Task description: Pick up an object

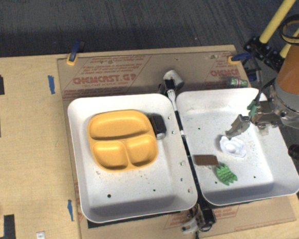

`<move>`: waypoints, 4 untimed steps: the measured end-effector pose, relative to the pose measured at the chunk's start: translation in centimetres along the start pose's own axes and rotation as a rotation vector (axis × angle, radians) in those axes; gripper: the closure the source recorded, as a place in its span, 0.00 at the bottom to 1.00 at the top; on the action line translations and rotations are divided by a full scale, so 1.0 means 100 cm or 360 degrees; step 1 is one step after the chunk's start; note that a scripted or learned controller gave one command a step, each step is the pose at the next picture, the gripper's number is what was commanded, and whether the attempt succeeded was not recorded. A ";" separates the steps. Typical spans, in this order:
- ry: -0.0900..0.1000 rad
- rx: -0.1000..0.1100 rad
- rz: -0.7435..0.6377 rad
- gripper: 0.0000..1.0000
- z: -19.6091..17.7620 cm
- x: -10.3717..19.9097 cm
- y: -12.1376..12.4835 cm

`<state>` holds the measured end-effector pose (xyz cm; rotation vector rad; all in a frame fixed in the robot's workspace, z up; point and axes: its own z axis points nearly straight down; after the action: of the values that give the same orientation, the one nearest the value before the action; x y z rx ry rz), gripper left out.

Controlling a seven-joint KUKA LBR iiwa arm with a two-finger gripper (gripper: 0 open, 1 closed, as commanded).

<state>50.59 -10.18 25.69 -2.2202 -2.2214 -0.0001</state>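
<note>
In the right bin (pixel 278 183) lie a crumpled white object (pixel 234 146), a green ridged piece (pixel 226 174) and a flat brown piece (pixel 206 160). My gripper (pixel 236 127) reaches in from the right and hangs just above and behind the white object, with nothing seen in its grasp. The left bin (pixel 88 188) holds a yellow three-compartment tray (pixel 122 139) with a small black object (pixel 157 125) against its right side.
The two bins touch along a middle ridge (pixel 185 149). A brown cardboard sheet (pixel 135 71) lies under them on the wooden bench. Blue clamps (pixel 73 53) and a white connector (pixel 171 80) sit behind the bins. A yellow pole (pixel 280 10) stands at the back right.
</note>
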 end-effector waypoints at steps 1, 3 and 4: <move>0.0000 0.0001 -0.0280 0.00 0.138 -0.019 -0.027; -0.0002 -0.0004 -0.0379 0.00 0.171 -0.020 0.039; -0.0002 -0.0009 -0.0378 1.00 0.161 -0.020 0.040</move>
<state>54.61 -12.13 9.63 -1.9443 -2.4731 -0.0049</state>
